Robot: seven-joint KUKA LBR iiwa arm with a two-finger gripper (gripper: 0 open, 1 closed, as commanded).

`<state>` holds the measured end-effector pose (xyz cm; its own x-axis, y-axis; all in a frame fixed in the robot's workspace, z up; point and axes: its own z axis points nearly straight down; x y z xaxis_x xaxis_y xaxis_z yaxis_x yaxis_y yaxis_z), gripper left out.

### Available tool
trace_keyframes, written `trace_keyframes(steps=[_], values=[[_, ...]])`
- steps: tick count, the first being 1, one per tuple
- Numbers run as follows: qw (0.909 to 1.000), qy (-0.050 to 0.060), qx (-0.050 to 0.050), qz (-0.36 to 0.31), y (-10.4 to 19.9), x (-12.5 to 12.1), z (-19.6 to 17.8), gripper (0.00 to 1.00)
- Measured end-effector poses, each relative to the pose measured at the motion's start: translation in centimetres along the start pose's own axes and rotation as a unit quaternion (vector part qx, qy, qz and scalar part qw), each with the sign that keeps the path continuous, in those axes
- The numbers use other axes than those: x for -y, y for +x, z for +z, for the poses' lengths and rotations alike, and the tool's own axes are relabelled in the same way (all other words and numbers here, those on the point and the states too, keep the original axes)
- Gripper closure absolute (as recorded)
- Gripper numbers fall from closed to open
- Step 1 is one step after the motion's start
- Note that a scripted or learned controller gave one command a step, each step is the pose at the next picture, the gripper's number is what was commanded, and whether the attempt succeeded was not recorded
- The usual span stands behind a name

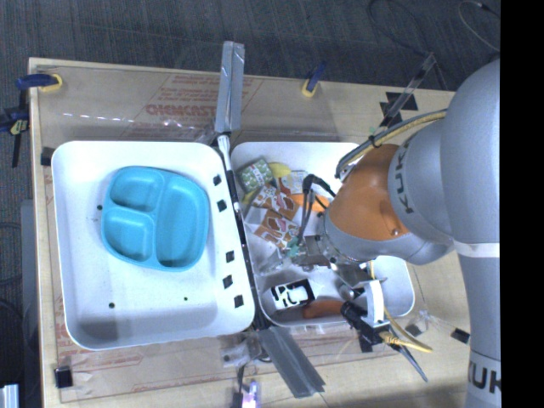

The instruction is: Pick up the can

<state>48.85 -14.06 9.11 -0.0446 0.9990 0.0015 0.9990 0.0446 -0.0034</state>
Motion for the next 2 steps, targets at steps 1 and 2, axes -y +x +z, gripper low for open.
trace_keyframes(steps=[1,2], values=[[0.9863,-0.001,0.000,0.165,-2.3,-2.0,-0.1,0.00],[0.9727,0.001,-0.001,0.232,0.8,-2.1,0.0,0.00]])
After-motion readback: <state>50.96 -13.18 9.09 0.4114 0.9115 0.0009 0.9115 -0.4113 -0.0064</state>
